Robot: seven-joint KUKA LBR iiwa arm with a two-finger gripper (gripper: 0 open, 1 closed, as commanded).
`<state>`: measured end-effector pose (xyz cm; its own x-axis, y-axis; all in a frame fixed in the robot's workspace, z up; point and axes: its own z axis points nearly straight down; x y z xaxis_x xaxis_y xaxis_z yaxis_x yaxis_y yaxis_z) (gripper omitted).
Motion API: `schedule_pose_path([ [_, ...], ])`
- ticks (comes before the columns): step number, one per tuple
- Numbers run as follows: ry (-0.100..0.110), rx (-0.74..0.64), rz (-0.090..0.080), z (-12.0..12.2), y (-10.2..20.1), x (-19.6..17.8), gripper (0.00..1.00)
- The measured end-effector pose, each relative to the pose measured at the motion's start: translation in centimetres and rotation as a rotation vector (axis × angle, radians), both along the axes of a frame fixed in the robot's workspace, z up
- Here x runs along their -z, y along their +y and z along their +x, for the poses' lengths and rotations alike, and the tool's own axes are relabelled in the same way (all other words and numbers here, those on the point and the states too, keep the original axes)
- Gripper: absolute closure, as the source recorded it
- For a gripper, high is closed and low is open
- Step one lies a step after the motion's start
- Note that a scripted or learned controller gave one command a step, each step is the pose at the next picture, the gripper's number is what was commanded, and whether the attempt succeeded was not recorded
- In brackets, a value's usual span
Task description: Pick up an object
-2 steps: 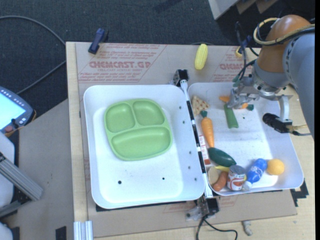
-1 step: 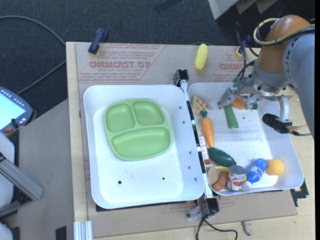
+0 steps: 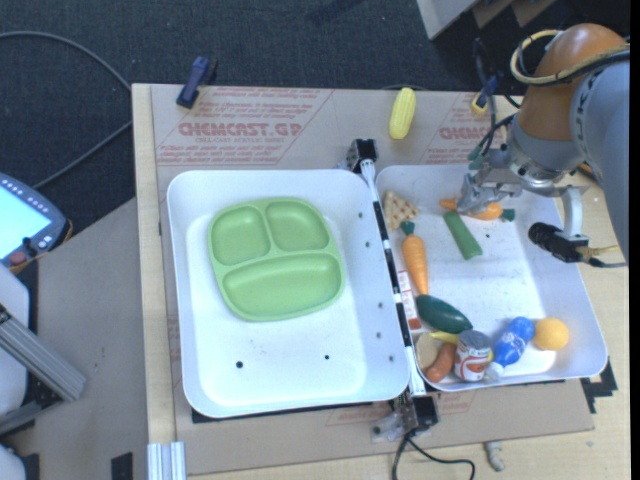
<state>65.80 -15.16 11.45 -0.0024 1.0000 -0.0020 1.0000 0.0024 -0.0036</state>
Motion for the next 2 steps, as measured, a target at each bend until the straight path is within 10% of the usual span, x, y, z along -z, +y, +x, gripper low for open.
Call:
schedule_pose_path([
  [1,0.001,0.000,0.000,0.0,0.0,0.0,0.00],
  [2,-0.015,0.003,-0.009,1.2,-0.4,2.1,0.00],
])
